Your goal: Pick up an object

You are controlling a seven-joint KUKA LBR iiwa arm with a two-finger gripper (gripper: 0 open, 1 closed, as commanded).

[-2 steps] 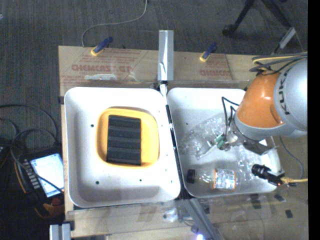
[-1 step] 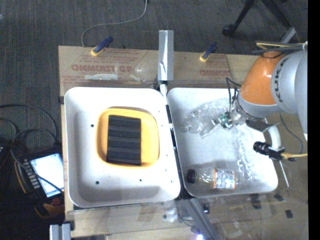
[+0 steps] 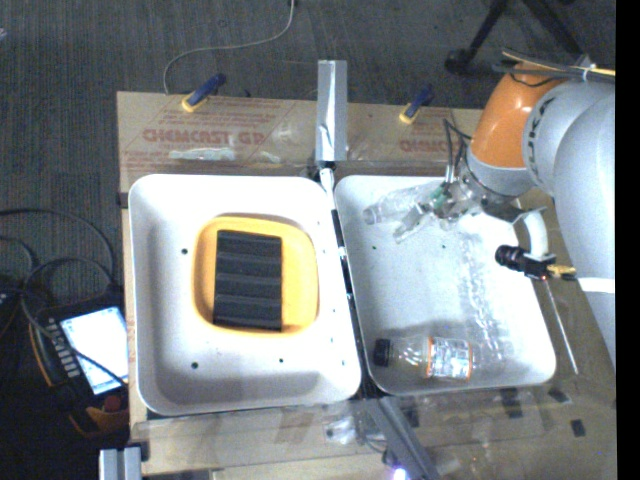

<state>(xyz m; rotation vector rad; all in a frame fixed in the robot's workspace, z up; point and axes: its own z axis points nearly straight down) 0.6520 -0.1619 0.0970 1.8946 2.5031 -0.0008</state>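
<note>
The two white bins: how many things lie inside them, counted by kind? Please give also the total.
Yellow tray with a black ribbed insert: 1, in the left bin
Clear plastic bottle with a black cap: 1, in the right bin
Clear transparent object near the hand, kind unclear: 1, in the right bin
Total: 3

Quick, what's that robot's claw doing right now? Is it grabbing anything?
Gripper: over the far end of the right bin, at a clear plastic object. Whether it grips it cannot be told.
</note>
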